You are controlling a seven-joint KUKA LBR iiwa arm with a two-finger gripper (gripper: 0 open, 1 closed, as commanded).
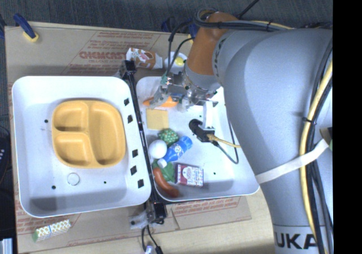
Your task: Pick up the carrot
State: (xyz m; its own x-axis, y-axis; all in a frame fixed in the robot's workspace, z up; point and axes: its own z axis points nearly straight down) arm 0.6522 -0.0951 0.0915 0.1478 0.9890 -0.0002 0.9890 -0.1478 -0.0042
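Your tool (pixel 169 93) hangs over the carrot (pixel 154 100) at the right bin's (pixel 243 182) far corner, poised to pick; whether its grip is apart, you cannot tell.

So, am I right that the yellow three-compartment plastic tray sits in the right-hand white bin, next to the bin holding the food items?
Not quite: the camera view shows the yellow three-compartment plastic tray in the left-hand white bin, not the right-hand one. The rest stands; the food items lie in the neighbouring right-hand white bin.
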